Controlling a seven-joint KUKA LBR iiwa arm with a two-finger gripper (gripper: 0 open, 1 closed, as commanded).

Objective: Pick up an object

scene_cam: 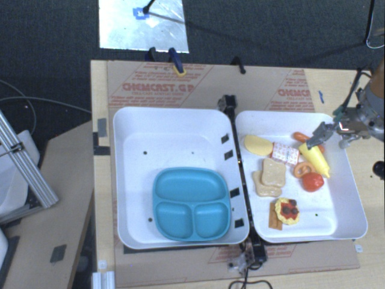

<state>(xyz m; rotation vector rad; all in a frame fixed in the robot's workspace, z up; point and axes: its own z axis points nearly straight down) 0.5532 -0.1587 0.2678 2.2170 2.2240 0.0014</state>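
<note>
Two white bins sit side by side: the left bin (129, 161) holds one blue divided plate (192, 203), the right bin (346, 215) about nine toy foods. Among them one yellow banana (317, 160) lies slanted near the far right corner, beside a red tomato (312, 182) and two bread slices (271, 178). The gripper (319, 137) hangs just above the banana's upper end; whether it is parted or closed cannot be told.

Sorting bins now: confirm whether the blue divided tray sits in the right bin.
No, the blue divided tray lies in the left bin; the right bin holds toy food.
</note>
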